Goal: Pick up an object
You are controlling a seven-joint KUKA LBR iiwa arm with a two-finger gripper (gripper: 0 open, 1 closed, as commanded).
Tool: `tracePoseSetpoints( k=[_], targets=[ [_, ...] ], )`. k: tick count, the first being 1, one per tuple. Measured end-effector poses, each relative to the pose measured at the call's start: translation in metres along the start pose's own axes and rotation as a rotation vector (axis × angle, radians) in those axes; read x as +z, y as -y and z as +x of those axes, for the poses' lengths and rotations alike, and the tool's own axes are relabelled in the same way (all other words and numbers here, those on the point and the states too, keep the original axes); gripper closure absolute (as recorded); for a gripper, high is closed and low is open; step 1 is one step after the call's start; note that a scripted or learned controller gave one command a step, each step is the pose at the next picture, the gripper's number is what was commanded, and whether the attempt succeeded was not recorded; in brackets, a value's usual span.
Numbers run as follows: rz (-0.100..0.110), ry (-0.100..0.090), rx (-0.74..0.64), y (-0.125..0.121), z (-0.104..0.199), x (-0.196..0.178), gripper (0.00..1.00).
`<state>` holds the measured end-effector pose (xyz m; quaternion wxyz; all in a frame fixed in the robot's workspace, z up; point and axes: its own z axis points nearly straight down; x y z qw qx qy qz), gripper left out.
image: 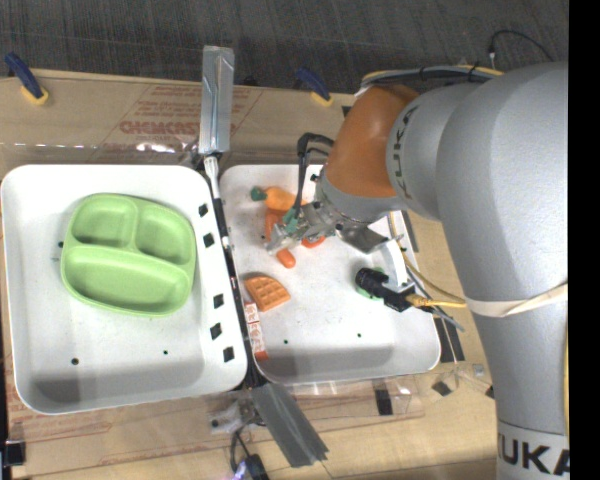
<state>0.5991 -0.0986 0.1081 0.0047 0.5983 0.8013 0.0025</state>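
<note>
The gripper [298,226] is reaching low into the right bin [325,353], among orange pieces [277,200] at its far left. Whether its jaws are apart, I cannot tell. A waffle [265,292] is lying nearer. A green tray [130,253] is sitting in the left bin [40,368].

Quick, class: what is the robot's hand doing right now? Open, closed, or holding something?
Hand: low in the right bin among the orange toy pieces; open or closed cannot be told, and no grasp is visible.

We see a lime-green tray [130,253] in the white left bin [25,298], and orange pieces [266,292] beside it in the white right bin [330,353].
</note>
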Motion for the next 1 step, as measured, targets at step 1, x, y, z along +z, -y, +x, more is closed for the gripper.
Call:
tracePoseSetpoints(
  k=[1],
  targets=[
    [0.01, -0.003, 0.264, -0.0617, 0.0216, -0.084, 1.0]
  ],
)
